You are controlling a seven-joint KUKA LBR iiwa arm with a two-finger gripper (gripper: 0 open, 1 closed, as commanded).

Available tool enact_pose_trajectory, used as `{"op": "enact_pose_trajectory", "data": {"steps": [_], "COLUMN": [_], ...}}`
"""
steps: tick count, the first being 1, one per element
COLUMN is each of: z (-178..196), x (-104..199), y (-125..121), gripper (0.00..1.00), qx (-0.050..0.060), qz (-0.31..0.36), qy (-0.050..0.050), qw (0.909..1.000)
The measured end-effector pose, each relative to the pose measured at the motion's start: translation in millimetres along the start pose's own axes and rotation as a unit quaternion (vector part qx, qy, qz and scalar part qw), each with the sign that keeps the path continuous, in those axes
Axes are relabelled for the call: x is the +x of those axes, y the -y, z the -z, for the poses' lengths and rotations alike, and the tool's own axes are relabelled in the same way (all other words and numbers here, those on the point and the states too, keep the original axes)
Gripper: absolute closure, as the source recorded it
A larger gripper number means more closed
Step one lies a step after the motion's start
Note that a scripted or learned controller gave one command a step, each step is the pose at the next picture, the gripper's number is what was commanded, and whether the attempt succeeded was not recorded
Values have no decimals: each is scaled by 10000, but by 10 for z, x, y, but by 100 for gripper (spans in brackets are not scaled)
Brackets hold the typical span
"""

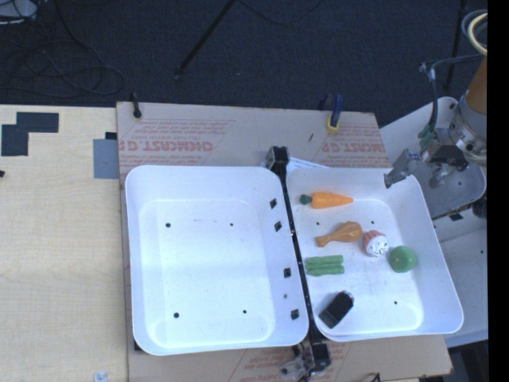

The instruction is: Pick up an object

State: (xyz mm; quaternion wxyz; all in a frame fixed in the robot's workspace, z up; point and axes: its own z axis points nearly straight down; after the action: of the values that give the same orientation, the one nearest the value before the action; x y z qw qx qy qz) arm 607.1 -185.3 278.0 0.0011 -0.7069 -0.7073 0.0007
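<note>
— Where do we see the gripper (420, 164)?
— Above the right bin's (433, 237) far right corner; we cannot tell its state.
— And the things to pick?
— In the right bin we see a carrot (330, 200), a drumstick (340, 234), a green ball (402, 259), green beans (324, 266) and a black block (336, 309), all apart from the gripper

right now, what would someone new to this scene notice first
The eye goes to the right bin, where a bright cluster lies: an orange carrot near the far side, a tan drumstick, a green bean pod, a green ball and a black block near the front. Next, the hand hangs over that bin's far right corner, apart from all of them.
</note>
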Motion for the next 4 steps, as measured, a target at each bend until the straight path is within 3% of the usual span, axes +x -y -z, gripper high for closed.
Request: {"op": "enact_pose_trajectory", "data": {"steps": [1,2,3,4], "z": [-808,-656,331,801], "x": [860,804,1229,1711], "y": [-337,-334,-65,-154], "gripper": [0,100,100,100], "qx": [29,6,-49,-24], "qz": [37,10,19,19], "qy": [-20,0,-2,-1], "qw": [10000,10000,10000,10000]}}
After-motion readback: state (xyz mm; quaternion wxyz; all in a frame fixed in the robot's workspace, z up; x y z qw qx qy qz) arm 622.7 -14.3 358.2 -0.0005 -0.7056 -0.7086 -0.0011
